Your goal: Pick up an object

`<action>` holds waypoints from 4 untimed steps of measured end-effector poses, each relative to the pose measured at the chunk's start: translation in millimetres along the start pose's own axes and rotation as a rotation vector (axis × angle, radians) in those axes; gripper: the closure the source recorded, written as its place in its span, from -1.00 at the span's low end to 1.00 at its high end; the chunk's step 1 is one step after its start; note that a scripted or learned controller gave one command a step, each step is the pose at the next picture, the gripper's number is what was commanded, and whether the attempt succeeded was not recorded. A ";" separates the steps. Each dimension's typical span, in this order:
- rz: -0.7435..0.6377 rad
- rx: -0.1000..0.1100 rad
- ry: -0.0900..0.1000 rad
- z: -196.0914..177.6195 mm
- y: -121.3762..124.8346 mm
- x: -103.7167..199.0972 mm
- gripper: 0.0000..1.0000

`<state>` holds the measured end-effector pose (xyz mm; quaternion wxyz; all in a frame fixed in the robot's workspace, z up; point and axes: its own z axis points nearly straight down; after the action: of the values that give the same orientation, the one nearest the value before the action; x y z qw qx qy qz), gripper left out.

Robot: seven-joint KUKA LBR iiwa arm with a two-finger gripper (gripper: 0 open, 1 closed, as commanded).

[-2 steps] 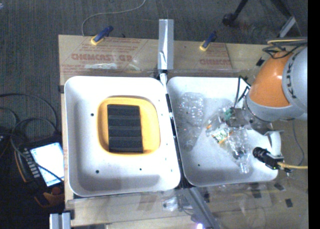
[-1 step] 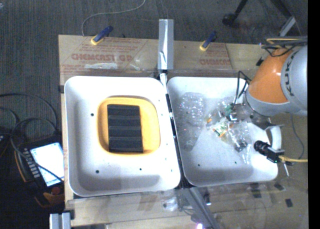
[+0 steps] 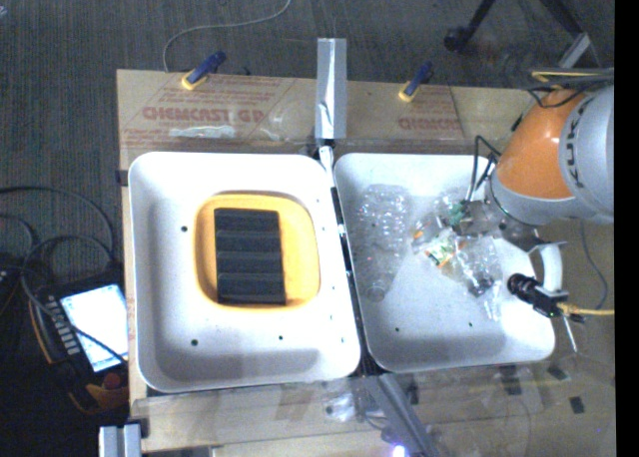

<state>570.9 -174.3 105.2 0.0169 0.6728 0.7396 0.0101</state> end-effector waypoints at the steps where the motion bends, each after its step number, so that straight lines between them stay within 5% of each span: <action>1: -0.020 0.000 -0.001 0.2 4.5 -0.4 -1.00; 4: -0.259 -0.003 -0.007 0.8 18.3 -9.4 -1.00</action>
<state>590.1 -181.9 105.2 0.0216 0.5715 0.8203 0.0065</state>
